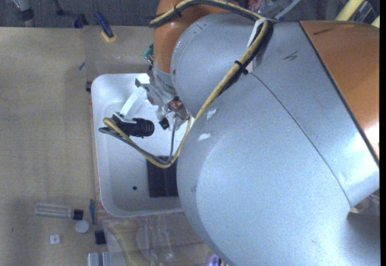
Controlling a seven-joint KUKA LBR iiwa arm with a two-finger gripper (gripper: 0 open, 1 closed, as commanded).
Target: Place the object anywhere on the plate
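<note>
Fingers sit tucked under the big grey arm (271, 156), so I cannot tell if they are open or closed. The gripper (166, 108) hangs over the white bin (114, 162). A black block (158, 181), likely the thing to move, lies on the bin floor, apart from the gripper. A grab could miss or slip, and then nothing would reach the plate.
</note>
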